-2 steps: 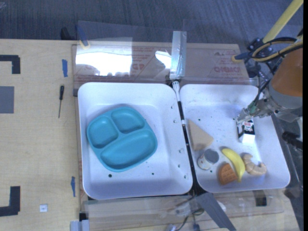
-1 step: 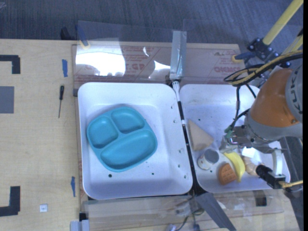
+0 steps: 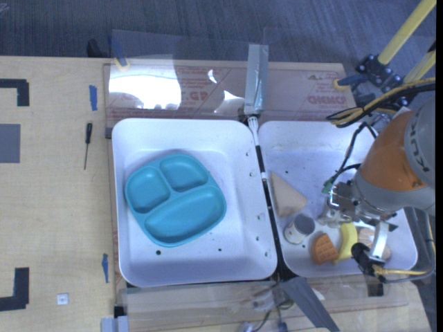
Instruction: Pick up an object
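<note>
Pale wooden bench [image 3: 48,213] stretches out to the left, with two shallow white bins set side by side on it. From where I stand, the left bin [image 3: 138,268] holds a teal divided plate [image 3: 175,198], lying flat near its middle. The right bin [image 3: 291,144] has the clutter: a tan wedge-shaped piece [image 3: 287,194] close to the divider, a small grey cup [image 3: 301,225] just below it, an orange-brown lumpy object [image 3: 322,248] beside that, and a yellow banana-like object [image 3: 347,241] touching it on the right. The grey arm with its orange band [image 3: 389,159] leans in from the right, and its gripper [image 3: 360,235] sits low over the yellow piece. Whether it is spread or pinching anything, I cannot tell.
</note>
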